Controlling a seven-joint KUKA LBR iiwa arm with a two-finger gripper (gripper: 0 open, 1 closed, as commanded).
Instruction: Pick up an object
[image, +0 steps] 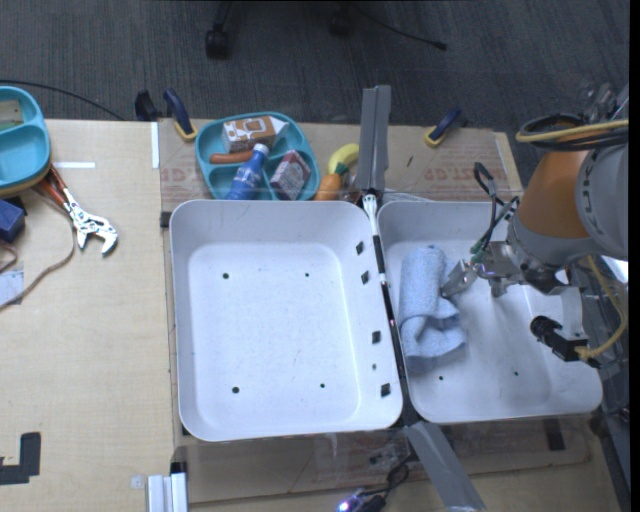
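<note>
A rolled, crumpled pale blue cloth (426, 306) lies in the right bin (520, 385), against its left wall. My gripper (477, 285) hangs low over that bin, just right of the cloth's upper part. It is open, with one finger close to the cloth's edge and nothing between the fingers. The grey arm with its orange band (553, 196) comes in from the right above the bin's far right corner.
The left bin (200, 330) sits beside the right one, with a grey divider post (374, 130) behind them. At the back stands a teal tray (213, 160) of small items, with a banana (343, 157) next to it. A wrench (88, 228) lies far left.
</note>
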